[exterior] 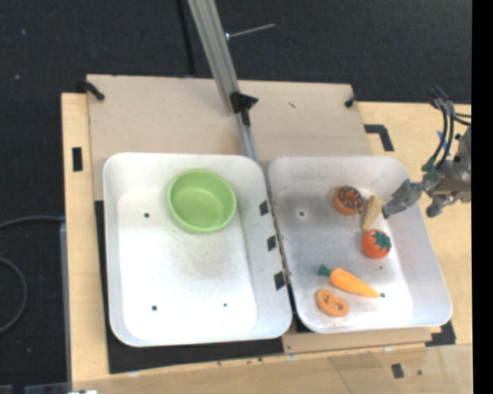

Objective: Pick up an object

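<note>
My gripper (417,197) hangs at the right bin's (419,302) right rim, fingers spread, pinching nothing. The beige piece (370,211) lies just left of my left fingertip, its long axis near upright in the view, beside the brown round toy (347,199); the tomato (376,244) sits below-left, the carrot (353,283) farther down.

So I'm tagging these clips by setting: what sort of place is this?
Probably a robotics lab test bench: two shallow white bins on a board, toy food like a carrot and tomato, and a metal mounting pole rising overhead.
</note>
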Controlling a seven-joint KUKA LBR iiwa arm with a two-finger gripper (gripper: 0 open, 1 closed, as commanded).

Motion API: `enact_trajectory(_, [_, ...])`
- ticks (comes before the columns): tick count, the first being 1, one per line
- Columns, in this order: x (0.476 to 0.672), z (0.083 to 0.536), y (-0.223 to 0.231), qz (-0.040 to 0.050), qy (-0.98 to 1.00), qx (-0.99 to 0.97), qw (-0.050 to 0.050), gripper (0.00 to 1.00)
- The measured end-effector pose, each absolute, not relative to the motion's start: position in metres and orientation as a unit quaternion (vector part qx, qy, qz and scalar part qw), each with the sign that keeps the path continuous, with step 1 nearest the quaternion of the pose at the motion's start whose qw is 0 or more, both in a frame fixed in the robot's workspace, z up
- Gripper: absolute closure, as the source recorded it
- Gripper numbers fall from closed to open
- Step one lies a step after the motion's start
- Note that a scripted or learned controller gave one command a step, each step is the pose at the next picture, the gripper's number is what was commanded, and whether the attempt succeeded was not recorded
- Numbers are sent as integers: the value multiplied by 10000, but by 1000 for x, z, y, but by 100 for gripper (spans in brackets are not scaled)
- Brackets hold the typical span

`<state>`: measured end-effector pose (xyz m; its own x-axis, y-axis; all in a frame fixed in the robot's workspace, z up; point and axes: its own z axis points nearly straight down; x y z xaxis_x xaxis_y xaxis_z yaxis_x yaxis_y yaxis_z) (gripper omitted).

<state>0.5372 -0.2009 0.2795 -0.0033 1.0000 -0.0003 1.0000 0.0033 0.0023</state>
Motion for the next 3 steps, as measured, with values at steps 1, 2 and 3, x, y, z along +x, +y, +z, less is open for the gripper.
enact_trajectory(1, [537, 279, -201, 8, 7081, 7061, 9, 0])
enact_trajectory(2, [545, 222, -205, -18, 7070, 7072, -10, 0])
enact_trajectory(3, [543, 159, -207, -21, 7068, 7074, -17, 0])
